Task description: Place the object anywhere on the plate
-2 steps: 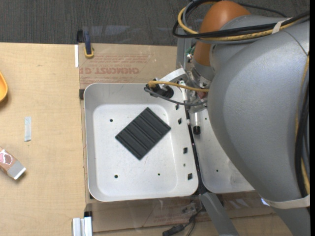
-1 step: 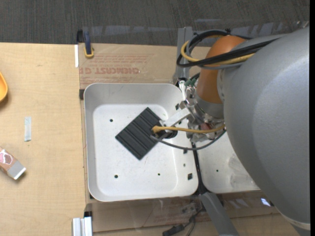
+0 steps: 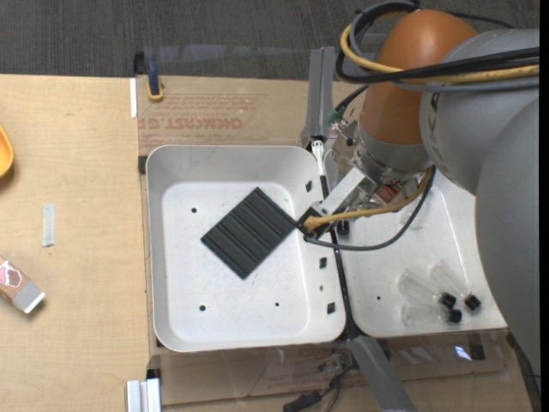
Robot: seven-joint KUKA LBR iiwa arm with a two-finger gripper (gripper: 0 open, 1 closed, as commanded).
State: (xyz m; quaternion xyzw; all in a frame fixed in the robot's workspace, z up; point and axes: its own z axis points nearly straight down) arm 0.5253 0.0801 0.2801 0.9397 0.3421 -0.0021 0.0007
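Observation:
A black ribbed square plate (image 3: pixel 249 232) lies turned like a diamond in the left bin (image 3: pixel 163 256), its right corner near the divider. A clear plastic object with small black caps (image 3: pixel 439 292) rests in the near right corner of the right bin (image 3: pixel 377 312). My gripper (image 3: pixel 371 197) hangs over the far left part of the right bin, close to the divider. The grey wrist and orange band above cover it. It is well apart from the clear object and just right of the plate's corner.
The big grey arm covers the right bin's far and right side. On the wooden bench to the left lie a small grey strip (image 3: pixel 48 225), a pink and white packet (image 3: pixel 19 287) and an orange thing (image 3: pixel 3 153) at the edge. Cardboard (image 3: pixel 206 114) lies behind the bins.

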